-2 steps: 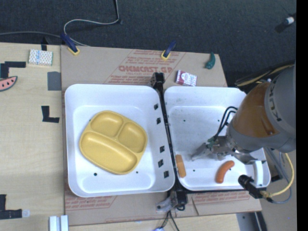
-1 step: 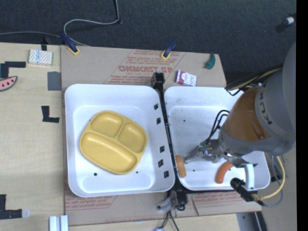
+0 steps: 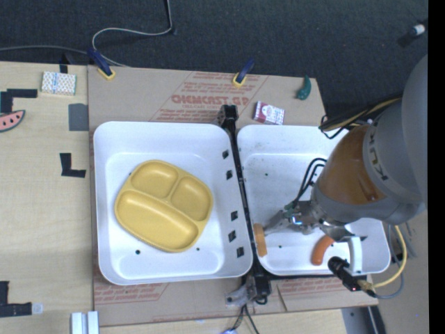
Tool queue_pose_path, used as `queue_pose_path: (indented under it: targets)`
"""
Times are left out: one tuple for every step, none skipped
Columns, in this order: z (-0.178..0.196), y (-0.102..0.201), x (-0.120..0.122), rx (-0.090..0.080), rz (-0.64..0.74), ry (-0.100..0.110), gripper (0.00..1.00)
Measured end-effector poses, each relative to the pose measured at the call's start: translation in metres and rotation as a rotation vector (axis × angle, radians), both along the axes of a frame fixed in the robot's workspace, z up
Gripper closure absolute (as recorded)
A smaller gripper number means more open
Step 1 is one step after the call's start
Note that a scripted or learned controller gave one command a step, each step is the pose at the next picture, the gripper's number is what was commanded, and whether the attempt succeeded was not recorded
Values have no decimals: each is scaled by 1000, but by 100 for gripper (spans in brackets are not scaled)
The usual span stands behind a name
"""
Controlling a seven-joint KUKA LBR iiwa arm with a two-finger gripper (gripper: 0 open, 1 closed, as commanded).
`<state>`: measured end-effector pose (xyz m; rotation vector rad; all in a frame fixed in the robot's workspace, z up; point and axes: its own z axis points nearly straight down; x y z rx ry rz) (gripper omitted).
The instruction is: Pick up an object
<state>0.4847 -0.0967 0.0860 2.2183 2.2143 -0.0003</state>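
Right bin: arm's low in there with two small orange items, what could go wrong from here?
1. The gripper sits between the orange piece at the divider and the orange sausage-shaped piece, over neither; a close here may catch nothing.
2. The divider piece lies against the right bin wall, leaving little finger room, so a grasp could slip or jam on the wall.
3. The arm's bulk covers part of the bin, so the camera could miss a failure.

yellow tray [image 3: 163,205] in left bin [image 3: 111,186], arm [image 3: 368,176] over right bin [image 3: 278,145]
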Motion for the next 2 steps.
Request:
queue_pose_path:
  targets:
    - [10, 0, 1, 1, 0, 0, 100]
    - [98, 61, -1, 6, 4, 6, 100]
